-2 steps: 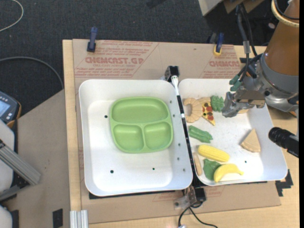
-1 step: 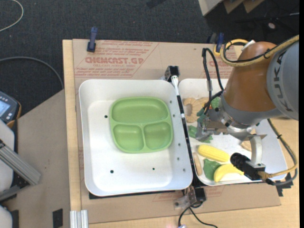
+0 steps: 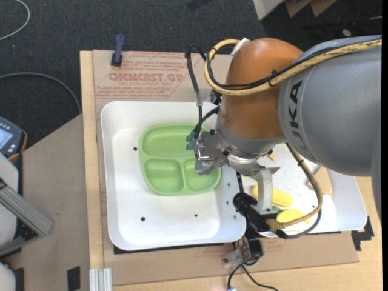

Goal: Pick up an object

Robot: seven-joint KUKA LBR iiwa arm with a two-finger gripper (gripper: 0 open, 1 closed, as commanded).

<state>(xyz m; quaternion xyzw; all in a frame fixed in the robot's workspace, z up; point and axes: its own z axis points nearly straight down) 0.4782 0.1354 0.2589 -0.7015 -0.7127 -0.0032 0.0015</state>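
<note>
Nearest me, a yellow object [image 3: 285,206] lies in the right bin [image 3: 342,214], partly hidden by the arm [image 3: 315,102]. In the left bin [image 3: 121,180] I see a green divided plate [image 3: 170,159] lying flat. The gripper [image 3: 203,159] sits over the plate's right edge; I cannot tell how it is set. Farther off, a blue clip [image 3: 117,50] rests on the brown board [image 3: 145,71].
</note>
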